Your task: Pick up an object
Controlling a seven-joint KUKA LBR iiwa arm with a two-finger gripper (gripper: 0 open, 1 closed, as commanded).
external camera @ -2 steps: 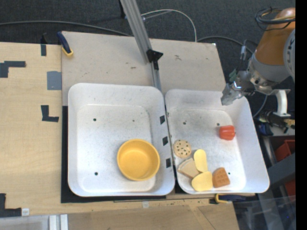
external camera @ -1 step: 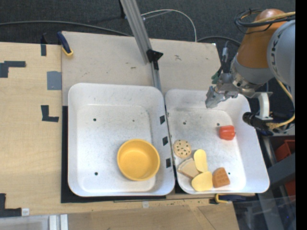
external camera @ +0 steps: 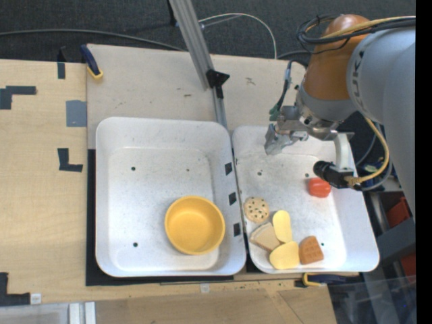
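At far left the wooden bench point(external camera: 40, 181) is bare apart from some dark tape marks. Left bin point(external camera: 118, 140) holds one yellow bowl point(external camera: 195, 224), upright, near its near-right corner. A grey camera pole point(external camera: 196, 42) slants down to the seam between the bins.

Right bin point(external camera: 351, 241) has all the candidates — a spotted cookie point(external camera: 256, 209) by the left wall, then a tight cluster at the near edge: tan bread slice point(external camera: 265, 237), two pale yellow pieces point(external camera: 282, 225) point(external camera: 285, 255) and a brown wedge point(external camera: 311, 250), touching or overlapping. A red-orange item point(external camera: 320, 187) sits apart, further right and mid-bin.

Gripper point(external camera: 275, 142) hangs over the far-left part of the right bin, well apart from the cluster and the red item. Jaw state: can't tell from this angle, the tips are too small and blurred. Nothing visible between them.

Progress, my read: pick not done. No object is lifted, and all sit on the bin floor. Left to do — choose a target, come down on it, close, lift. The red item looks the easiest since it's isolated; the cluster risks a double grab.
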